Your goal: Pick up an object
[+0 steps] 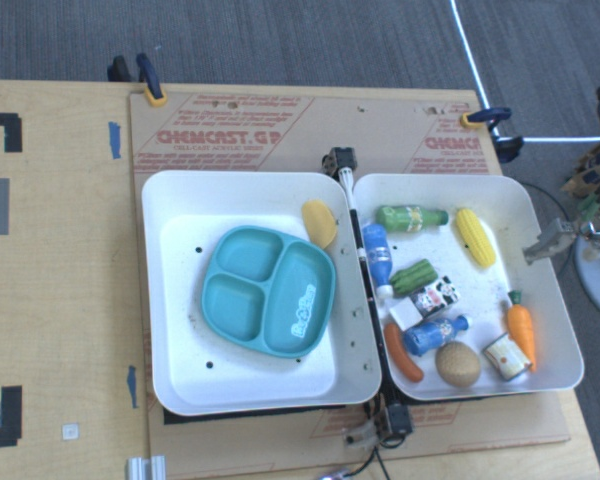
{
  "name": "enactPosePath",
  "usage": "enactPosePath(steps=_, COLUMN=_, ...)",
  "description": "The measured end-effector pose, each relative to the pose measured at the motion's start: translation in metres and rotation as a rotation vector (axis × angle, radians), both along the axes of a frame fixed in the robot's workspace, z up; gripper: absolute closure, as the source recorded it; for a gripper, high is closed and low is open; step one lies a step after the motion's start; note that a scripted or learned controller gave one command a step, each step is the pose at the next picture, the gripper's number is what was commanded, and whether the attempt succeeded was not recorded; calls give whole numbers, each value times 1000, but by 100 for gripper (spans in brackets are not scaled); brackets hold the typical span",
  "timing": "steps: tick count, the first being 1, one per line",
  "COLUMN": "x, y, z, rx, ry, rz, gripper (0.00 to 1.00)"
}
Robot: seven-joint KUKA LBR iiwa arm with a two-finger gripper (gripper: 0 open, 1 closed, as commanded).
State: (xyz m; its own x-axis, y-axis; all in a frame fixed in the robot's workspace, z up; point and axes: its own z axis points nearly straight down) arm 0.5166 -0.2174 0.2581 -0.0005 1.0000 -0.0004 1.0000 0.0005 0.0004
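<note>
End effector (546, 245) beside bin (540, 208) rim

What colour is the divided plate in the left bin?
The divided plate is turquoise blue, seen plainly in the camera view.

We look down at a slant from one fixed camera above the worktop (60, 268), both bins (170, 298) in frame.

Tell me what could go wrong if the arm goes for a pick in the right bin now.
The blue bottle, cow-print block and potato lie packed together, so the fingers may catch a neighbour or close on nothing. The carrot and corn sit near the right bin wall, which could block a finger. The gripper is at that rim, so its approach may clip the rim.
</note>
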Motion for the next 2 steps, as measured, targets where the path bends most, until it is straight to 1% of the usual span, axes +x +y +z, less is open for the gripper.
enactPosePath(steps=1, x=57, y=26, z=-109, rx=2, ry=3, rz=139, gripper=0)
enactPosePath(steps=2, x=83, y=37, z=-173, rx=0, ry=0, rz=285, gripper=0)
